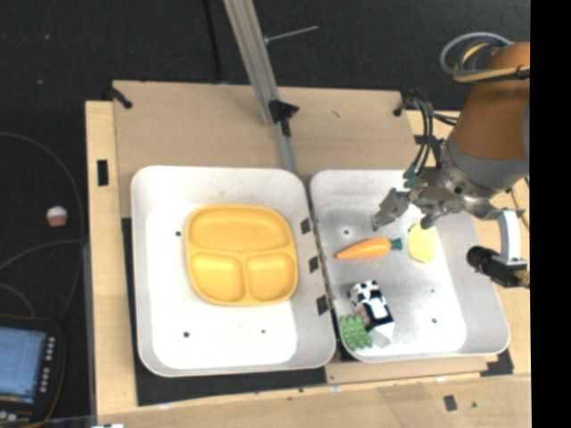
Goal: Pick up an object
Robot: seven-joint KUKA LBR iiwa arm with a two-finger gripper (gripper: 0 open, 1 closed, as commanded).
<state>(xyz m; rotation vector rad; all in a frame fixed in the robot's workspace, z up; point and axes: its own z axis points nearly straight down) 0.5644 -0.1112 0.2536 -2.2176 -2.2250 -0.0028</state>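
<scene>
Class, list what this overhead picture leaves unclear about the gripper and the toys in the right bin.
- Gripper: too small and blurred to judge its state.
- Yellow object: upper end covered by the gripper; identity unclear.
- Black-and-white toy and green piece: too small to identify.
- Arm: cut off by the frame's right side.

Setting: robotics laboratory test cell. Evidence: a plain wooden bench (214, 123) on a dark carpeted floor (53, 43), bearing two shallow white bins, the left bin (152, 239) and the right bin (473, 319), side by side at frame centre. An industrial arm (491, 123), grey with an orange band, enters at the upper right with loose cabling at its wrist. An aluminium mounting rail (252, 43) rises from the bench's far edge at top centre. Cables (36, 150) trail across the floor at the left; a handheld control pendant (27, 364) with a lit screen lies at the lower left. Bin contents are toy props: a yellow divided tray (241, 252), a plastic carrot (366, 249).
</scene>
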